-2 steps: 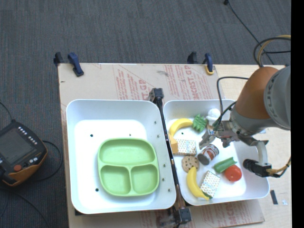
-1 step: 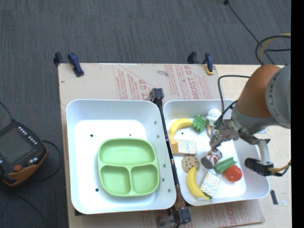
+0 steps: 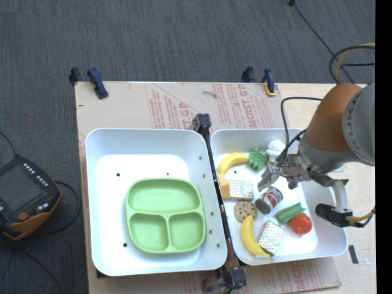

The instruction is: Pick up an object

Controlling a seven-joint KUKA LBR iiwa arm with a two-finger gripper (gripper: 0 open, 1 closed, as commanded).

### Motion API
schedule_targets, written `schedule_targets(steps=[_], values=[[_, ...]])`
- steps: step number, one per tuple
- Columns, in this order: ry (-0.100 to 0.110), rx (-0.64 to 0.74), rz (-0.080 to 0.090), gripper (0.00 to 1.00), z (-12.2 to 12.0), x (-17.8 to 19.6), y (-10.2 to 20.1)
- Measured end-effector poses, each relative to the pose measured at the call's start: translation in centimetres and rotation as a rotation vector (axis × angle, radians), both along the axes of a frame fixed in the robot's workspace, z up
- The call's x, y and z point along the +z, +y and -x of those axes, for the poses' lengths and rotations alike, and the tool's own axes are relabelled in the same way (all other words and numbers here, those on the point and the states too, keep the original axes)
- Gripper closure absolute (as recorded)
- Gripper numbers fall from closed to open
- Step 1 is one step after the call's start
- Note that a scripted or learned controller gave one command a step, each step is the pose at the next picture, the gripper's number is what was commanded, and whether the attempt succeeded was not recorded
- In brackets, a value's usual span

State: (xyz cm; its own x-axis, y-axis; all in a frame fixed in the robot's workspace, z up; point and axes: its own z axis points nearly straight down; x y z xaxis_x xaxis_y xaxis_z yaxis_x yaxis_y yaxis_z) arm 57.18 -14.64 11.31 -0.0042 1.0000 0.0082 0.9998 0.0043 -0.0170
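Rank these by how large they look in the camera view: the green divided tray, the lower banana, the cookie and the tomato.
1. Green divided tray, by far the largest.
2. Lower banana.
3. Cookie and tomato look about alike; I would not rank them.

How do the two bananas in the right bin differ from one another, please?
The upper banana lies near the bin's top left corner, arching sideways beside the green toy. The lower banana lies near the bin's front edge, running more up and down, between the cookie and a white packet. The upper banana looks thicker, the lower one slimmer. Both are yellow, curved and lying flat.
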Motion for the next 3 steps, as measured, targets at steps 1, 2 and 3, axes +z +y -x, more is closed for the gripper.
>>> schedule_targets(steps=[1, 2, 3], values=[[-0.024, -0.007, 0.014, 0.0, 0.9, -2.0, 4.2], [-0.021, -0.005, 0.003, 1.0, 0.8, -1.1, 4.6], [-0.014, -0.004, 0.008, 1.0, -5.5, -2.6, -3.2]])
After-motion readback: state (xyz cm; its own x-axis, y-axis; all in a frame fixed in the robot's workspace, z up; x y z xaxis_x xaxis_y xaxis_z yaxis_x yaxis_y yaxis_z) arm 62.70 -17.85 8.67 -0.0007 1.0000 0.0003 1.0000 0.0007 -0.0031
